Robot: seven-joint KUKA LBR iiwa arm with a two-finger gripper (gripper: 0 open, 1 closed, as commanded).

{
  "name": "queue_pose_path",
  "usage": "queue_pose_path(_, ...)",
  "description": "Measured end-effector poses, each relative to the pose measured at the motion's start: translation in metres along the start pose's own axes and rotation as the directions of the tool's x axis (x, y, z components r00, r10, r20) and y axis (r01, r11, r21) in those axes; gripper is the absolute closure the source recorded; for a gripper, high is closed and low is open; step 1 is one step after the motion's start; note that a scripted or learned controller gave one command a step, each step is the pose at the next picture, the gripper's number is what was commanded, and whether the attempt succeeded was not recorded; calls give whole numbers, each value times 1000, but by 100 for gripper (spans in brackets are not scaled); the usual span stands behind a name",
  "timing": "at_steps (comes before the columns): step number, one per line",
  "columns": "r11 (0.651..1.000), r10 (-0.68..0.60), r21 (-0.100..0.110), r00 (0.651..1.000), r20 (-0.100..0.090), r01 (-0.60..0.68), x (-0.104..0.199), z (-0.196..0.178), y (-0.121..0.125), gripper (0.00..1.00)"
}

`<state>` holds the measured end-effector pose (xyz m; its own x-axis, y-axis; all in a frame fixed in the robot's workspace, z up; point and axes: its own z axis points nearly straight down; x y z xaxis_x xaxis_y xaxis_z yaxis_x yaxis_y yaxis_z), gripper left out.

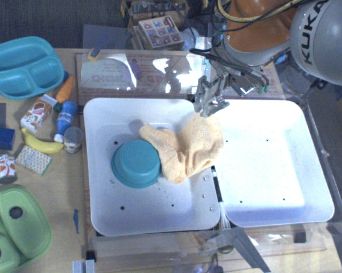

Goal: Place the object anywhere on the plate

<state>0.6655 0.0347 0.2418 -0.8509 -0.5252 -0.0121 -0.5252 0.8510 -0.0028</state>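
A round teal plate [136,164] lies in the left bin [102,203], towards its left middle. A yellow cloth [189,145] spreads from the plate's upper right rim across to the divider between the bins. The cloth's top corner is drawn up into a peak, and my gripper [209,108] is shut on that corner, at the back edge of the bins. The cloth's lower left fold touches or slightly overlaps the plate's right edge.
The right bin [273,169] lies under the arm. Left of the bins the bench holds a blue divided tray [25,66], a banana [41,143], a blue bottle [65,118], small cans, a carton and a green tray [14,226]. Boxes and cables sit behind.
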Motion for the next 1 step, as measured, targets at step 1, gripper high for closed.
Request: queue_pose_path(1,999,-48,-1,999,-6,48,49,54,-84,100)
